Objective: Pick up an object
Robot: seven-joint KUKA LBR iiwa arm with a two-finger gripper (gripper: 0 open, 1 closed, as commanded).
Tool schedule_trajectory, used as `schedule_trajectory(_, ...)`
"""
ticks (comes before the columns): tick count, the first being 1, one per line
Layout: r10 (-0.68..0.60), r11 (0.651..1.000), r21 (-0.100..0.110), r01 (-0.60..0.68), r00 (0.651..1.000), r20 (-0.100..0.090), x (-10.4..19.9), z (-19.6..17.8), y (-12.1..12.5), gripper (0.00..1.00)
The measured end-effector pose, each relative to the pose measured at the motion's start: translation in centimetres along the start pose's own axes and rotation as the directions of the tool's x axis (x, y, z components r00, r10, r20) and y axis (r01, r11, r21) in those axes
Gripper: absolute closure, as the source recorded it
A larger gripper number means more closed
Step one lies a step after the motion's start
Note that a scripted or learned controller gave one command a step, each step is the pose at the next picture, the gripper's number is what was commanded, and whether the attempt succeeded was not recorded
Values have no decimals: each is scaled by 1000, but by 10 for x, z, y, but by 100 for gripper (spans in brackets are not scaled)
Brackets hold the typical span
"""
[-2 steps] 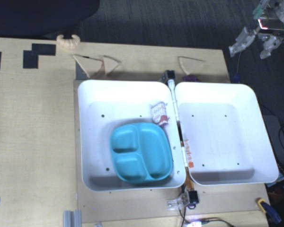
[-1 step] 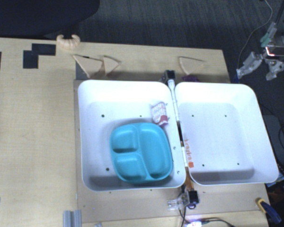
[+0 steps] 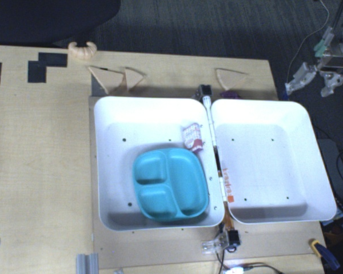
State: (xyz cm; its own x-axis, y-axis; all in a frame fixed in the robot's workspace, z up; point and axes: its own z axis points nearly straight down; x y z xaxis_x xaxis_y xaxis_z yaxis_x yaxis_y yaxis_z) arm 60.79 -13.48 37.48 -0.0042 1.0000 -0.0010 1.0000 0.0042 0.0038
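Two white bins sit side by side on the desk (image 3: 40,170), and we read them from nine o'clock across to three. The left bin (image 3: 111,153) holds both candidates for picking. A teal divided plate (image 3: 170,182), with three compartments, lies flat toward six o'clock of that bin, its right edge close to the bin's wall. Just beyond it, toward one o'clock from the plate, a small red-and-white packet (image 3: 192,136) rests near the seam between the bins.

We judge the plate to be rigid moulded plastic, light but broad and smooth, so it is likely to slip from a pinch on a flat face. The raised rim or one of the ridges dividing the compartments looks the best place to take hold. The packet seems light, soft and crinkly; it should yield under a pinch and could be taken across its narrow width, though it lies close to the bin's sloping wall.

Next to the right, the right bin (image 3: 268,164) shows bare white floor with a few small dots.

At two o'clock, beyond the bins' far corner, the tool (image 3: 322,73) hangs over the dark floor, well apart from both objects. We cannot tell its state.
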Motion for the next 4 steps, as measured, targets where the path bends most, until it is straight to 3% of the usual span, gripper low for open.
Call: schedule_trajectory(4,0,1000,0,0,1000,0,0,0,0,0)
